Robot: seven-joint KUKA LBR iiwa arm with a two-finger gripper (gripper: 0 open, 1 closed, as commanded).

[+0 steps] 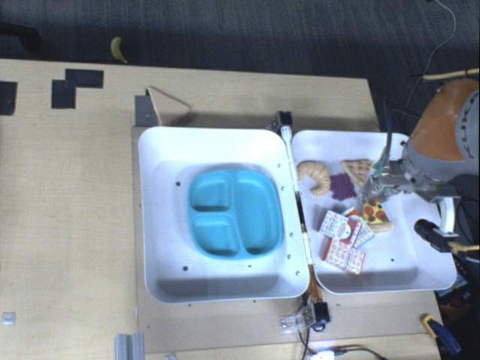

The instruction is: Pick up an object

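Camera view has the jaws [373, 191] low in the right bin [420, 272]; whether they are wide or narrow I cannot tell. Just below them lies a pizza slice toy [376, 214]. Left of the pizza sit patterned cards [343, 240], a purple piece [343, 187] and a croissant [316, 175]; a waffle wedge [358, 171] lies above. Further left, the other bin [161, 201] holds a blue divided tray [234, 211] on the desk [67, 223].

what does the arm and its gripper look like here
The arm is grey with a broad orange band above the wrist. Its gripper is a small metallic two-finger unit with thin cables running up from it. A dark cable hangs above.
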